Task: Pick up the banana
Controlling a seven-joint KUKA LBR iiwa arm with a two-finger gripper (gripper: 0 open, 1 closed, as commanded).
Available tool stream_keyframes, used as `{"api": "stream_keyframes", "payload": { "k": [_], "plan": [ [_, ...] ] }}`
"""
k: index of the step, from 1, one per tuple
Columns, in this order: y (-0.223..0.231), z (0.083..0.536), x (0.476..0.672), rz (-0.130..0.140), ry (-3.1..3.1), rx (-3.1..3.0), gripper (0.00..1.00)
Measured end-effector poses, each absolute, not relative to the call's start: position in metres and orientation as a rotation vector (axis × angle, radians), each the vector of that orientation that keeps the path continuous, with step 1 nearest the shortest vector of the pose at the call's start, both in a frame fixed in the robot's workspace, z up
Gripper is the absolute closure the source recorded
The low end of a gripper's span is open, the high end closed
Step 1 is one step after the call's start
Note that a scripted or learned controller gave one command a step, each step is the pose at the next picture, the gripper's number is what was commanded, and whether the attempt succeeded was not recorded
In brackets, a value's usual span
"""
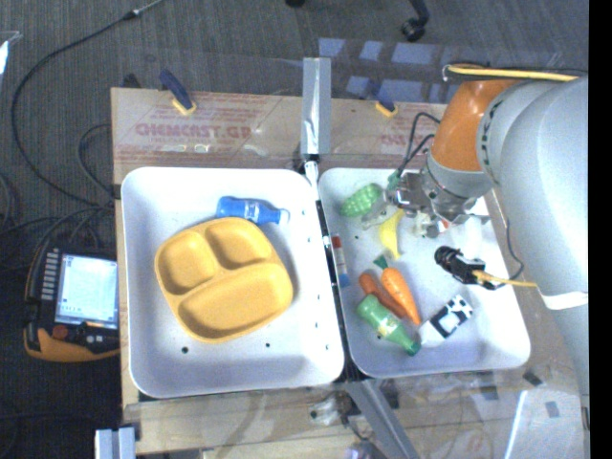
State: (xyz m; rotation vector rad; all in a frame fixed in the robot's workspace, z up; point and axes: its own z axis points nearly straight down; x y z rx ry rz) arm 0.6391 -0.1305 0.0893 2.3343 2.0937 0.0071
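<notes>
Gripper (409,202) is low in the right bin (497,338), near its far edge; finger state cannot be told. Banana (390,232) lies just below and beside it, contact unclear. Green grapes (363,200) sit just left; carrot (399,293) lies nearer the camera.

We see even, soft overhead light; the white bins (229,371) read bright, nearly washed out. Shadows are faint and short. Dark floor (76,27) looks grainy. Overall mildly soft, low resolution.
</notes>
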Motion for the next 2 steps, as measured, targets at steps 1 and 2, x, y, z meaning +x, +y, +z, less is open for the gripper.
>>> {"api": "stream_keyframes", "payload": {
  "k": [1, 2],
  "plan": [
    [-0.130, 0.098, 0.640, 0.005, 2.094, 2.330, 1.00],
    [-0.086, 0.182, 0.668, -0.006, 2.107, 2.332, 1.00]
  ]
}}
